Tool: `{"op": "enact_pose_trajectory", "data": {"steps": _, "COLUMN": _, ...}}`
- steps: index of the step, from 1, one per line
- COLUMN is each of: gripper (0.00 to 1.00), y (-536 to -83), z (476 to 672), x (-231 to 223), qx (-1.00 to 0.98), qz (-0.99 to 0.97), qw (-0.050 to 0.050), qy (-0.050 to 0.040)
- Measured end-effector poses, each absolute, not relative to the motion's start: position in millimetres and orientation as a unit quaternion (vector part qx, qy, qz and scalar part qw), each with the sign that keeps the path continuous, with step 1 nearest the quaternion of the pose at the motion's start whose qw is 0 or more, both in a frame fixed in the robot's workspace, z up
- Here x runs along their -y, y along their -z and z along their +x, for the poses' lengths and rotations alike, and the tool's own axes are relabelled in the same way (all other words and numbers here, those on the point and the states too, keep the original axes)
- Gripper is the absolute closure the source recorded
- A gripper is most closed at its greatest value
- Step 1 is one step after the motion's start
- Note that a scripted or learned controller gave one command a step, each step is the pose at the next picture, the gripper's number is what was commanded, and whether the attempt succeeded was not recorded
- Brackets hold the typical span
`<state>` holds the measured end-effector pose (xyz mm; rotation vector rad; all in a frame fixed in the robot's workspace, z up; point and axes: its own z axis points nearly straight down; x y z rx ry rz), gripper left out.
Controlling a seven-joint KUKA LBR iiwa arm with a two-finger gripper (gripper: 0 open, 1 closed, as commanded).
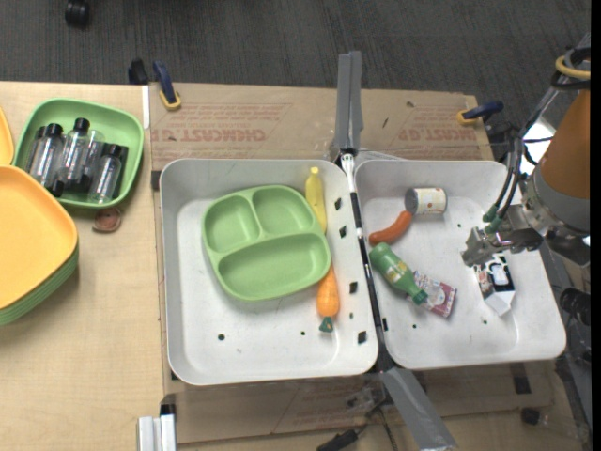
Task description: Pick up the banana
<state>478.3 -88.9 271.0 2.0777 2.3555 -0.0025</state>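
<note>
We read reversed "CHEMCAST GP" on the cardboard (254,125); the banana (315,198) lies against the left bin's (178,280) divider edge, and the gripper (484,245) state we cannot tell.

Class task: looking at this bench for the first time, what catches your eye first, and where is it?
The green divided plate fills the middle of the left bin, with the yellow banana along its upper right rim and a carrot at its lower right. The gripper hangs over the right bin, far from the banana, beside a green bottle.
</note>
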Motion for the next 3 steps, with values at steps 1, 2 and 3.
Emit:
{"op": "enact_pose_trajectory", "data": {"steps": 1, "gripper": 1.0, "y": -190.0, "z": 479.4, "x": 48.3, "qx": -0.75, "qz": 0.661, "qw": -0.001, "qy": 0.0016}}
{"op": "enact_pose_trajectory", "data": {"steps": 2, "gripper": 1.0, "y": -266.8, "z": 478.0, "x": 76.8, "qx": -0.57, "qz": 0.822, "qw": 0.0, "qy": 0.0019}}
{"op": "enact_pose_trajectory", "data": {"steps": 3, "gripper": 1.0, "y": -191.1, "z": 476.6, "x": 48.7, "qx": -0.575, "qz": 0.818, "qw": -0.001, "qy": 0.0025}}
